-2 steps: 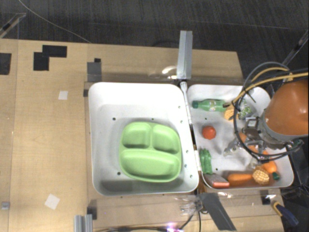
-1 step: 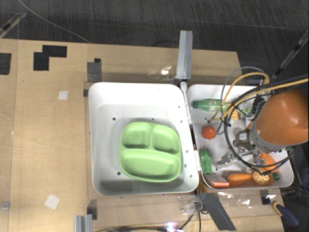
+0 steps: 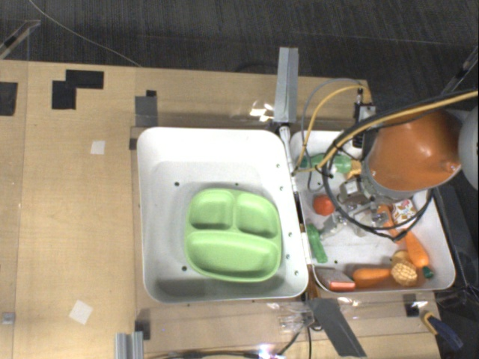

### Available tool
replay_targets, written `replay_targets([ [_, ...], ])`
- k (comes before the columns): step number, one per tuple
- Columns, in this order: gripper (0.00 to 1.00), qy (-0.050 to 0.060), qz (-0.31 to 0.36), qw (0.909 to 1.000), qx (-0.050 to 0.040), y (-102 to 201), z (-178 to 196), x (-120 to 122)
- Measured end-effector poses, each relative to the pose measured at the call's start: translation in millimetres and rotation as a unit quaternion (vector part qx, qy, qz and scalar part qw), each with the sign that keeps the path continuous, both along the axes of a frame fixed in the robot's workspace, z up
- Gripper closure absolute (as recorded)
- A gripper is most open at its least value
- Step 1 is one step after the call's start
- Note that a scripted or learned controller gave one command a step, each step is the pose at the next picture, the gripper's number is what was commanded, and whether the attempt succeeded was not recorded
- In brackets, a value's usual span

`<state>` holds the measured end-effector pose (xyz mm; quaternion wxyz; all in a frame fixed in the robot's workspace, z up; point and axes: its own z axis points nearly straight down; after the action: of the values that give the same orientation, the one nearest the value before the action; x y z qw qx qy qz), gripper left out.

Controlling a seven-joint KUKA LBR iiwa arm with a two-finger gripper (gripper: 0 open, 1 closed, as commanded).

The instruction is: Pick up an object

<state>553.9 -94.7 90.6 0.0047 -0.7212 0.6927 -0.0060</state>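
**Tool lowered into the right bin**

Camera view: the tool [image 3: 358, 200] is seen low in the right bin [image 3: 441, 271], near a small red object [image 3: 323, 205]; its grip state cannot be told. A green divided plate [image 3: 233, 234] is seen in the left bin [image 3: 161, 200].

Divided tray [image 3: 233, 234] in left bin [image 3: 161, 163]; toys in right bin [image 3: 443, 271].

Even overhead light, mild glare on the bench [image 3: 260, 112], slightly soft focus.
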Motion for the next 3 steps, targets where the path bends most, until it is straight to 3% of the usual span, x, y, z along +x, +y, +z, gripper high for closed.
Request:
replay_targets([
  [1, 0.00, -0.004, -0.027, 0.9996, -0.0001, 8.4, 1.4, -20.4],
  [2, 0.00, 0.003, -0.087, 0.9962, 0.0020, 4.4, 0.0, -13.7],
  [3, 0.00, 0.002, -0.079, 0.9969, 0.0002, 6.2, 0.1, 6.9],
])
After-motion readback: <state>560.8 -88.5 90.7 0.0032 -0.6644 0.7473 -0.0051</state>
